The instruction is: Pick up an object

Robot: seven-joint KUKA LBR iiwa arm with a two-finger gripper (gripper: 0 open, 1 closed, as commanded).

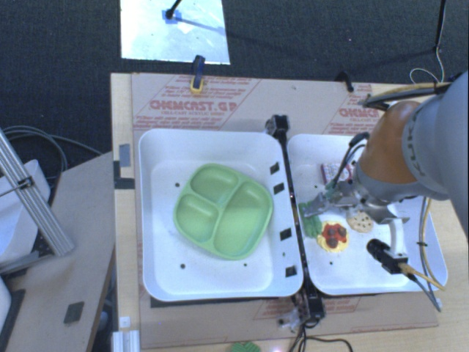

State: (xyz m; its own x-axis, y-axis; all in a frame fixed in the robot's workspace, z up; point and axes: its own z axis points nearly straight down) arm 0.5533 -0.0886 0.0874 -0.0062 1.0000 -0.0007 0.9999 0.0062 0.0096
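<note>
Looks to me like I'm in the reach-down step: the arm (410, 149) comes in from the right and bends down over the right bin (432, 266), with the orange band sitting over the bin's back half. The gripper (316, 208) is low, near the bin's left wall, right by the divider between the two bins.

Honestly, I can't tell how far the jaws are open from this angle; the wrist blocks most of it and the grey tip is a blur. I don't see anything clearly caught in it, so I'm not calling a grab.

Candidates sit close by: a green piece (312, 227) hugging the left wall just beneath the tip, a yellow-and-red toy (333, 237) beside it toward the front, and a tan cookie-looking thing (360, 221) next to that. A small pink-striped item (329, 171) lies further back.

The left bin (157, 270) just has the green divided plate (223, 210) in its middle.

Next move, I'd guess: settle squarely on one piece, probably the green one, close, then lift straight up. Being that tight to the wall could spoil it.
</note>
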